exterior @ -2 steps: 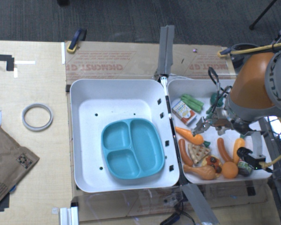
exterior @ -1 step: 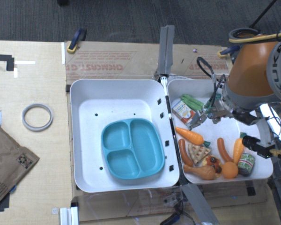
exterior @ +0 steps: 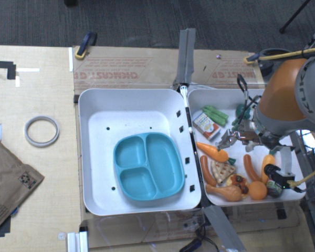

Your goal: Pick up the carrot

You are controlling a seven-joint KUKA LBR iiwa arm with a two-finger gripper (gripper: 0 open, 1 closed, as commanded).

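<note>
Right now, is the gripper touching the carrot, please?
Cannot tell. In the camera view the gripper sits right above the carrot, their outlines meeting, with no plain contact or gap.

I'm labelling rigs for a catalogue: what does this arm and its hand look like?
The arm is grey and rounded, with a broad orange band above the wrist. A yellow cable runs along its top. The hand is small, of bare grey metal, with dark wiring near it.

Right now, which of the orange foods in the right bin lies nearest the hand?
The carrot, the tapered one with a green tip, lying just left of the hand. The round orange and the sausages sit farther toward the bin's front.
</note>
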